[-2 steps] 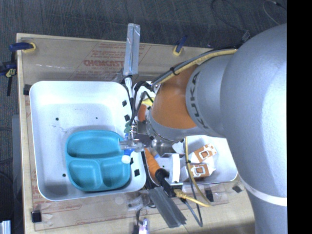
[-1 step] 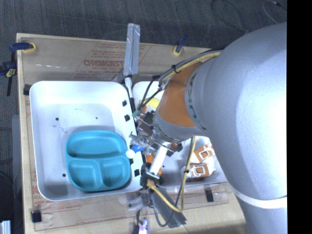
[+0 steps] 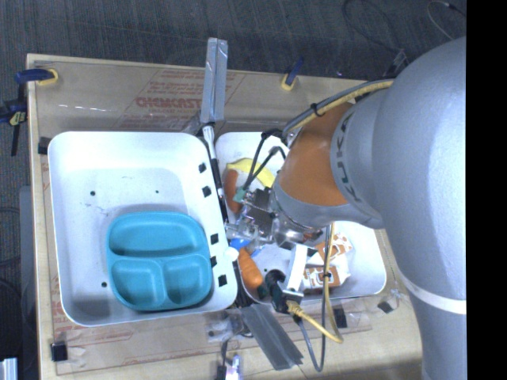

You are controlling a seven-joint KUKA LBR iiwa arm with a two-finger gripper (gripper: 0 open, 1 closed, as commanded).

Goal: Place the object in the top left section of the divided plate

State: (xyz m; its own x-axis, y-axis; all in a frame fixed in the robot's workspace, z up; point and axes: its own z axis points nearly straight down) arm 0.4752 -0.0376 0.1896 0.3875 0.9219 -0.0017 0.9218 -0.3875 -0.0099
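A blue divided plate (image 3: 161, 261) lies in the left bin (image 3: 87, 172), toward its near right corner. It has one long section on the far side and two smaller ones on the near side, all bare. My gripper (image 3: 247, 222) is low in the right bin (image 3: 366, 279), close to that bin's left wall, over a pile of objects. An orange carrot-like piece (image 3: 251, 270) lies just below the gripper, and a small blue item (image 3: 238, 245) shows beside it. The grey wrist and orange band hide much of the bin.
A yellow object (image 3: 247, 169) and a brown-orange one (image 3: 230, 184) sit at the far left of the right bin. A printed packet (image 3: 334, 264) lies at its near right. A metal clamp bar (image 3: 214, 81) stands over the wall between the bins.
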